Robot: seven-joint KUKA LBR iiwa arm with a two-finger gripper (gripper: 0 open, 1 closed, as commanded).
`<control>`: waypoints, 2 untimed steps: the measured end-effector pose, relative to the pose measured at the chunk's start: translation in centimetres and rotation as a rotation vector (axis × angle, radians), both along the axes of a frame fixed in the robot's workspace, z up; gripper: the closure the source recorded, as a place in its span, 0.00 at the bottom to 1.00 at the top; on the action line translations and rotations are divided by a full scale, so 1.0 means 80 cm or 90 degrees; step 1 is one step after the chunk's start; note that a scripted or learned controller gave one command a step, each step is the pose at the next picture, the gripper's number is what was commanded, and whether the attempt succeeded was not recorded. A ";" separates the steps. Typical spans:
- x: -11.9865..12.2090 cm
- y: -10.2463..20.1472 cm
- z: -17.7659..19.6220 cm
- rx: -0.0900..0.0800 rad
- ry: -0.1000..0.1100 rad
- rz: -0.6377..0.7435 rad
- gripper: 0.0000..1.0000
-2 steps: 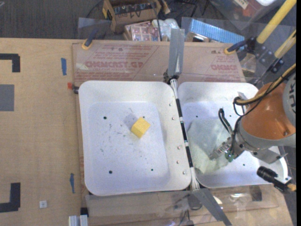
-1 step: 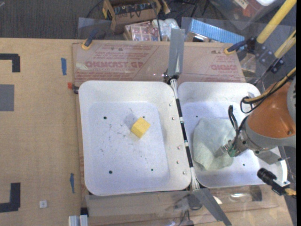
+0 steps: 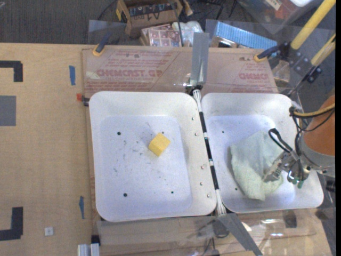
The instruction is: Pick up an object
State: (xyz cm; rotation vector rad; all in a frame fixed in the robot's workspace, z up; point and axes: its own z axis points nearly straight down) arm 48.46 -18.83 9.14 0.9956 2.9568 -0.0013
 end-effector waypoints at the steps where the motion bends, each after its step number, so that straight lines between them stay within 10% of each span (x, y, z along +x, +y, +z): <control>1: 0.013 0.021 -0.001 0.009 0.001 -0.449 1.00; 2: 0.003 -0.046 -0.001 0.003 0.001 -0.121 1.00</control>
